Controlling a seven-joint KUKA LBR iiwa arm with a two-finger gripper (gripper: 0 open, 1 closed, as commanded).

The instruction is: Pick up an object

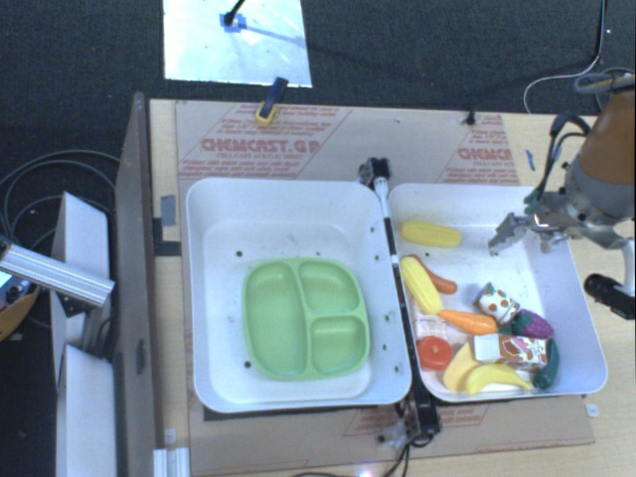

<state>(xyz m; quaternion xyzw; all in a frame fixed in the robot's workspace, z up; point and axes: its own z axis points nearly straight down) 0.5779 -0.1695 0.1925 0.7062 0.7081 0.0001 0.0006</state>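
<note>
My gripper [523,238] hangs over the back right part of the right bin [586,311], its fingers spread open with nothing between them. Left of it lies a yellow corn cob [430,233]. Nearer the front of the bin are a second corn cob [419,284], an orange carrot [467,320], a red tomato [434,352], yellow bananas [482,376], a purple eggplant [533,323], a small carton [519,350] and a white and brown toy [495,301]. All lie apart from the gripper.
The left bin [214,266] holds a green divided plate [306,318]. A black divider rail [391,266] runs between the bins. The arm's grey and orange body [608,157] stands over the right bin's far right edge. Cables lie at the left of the bench.
</note>
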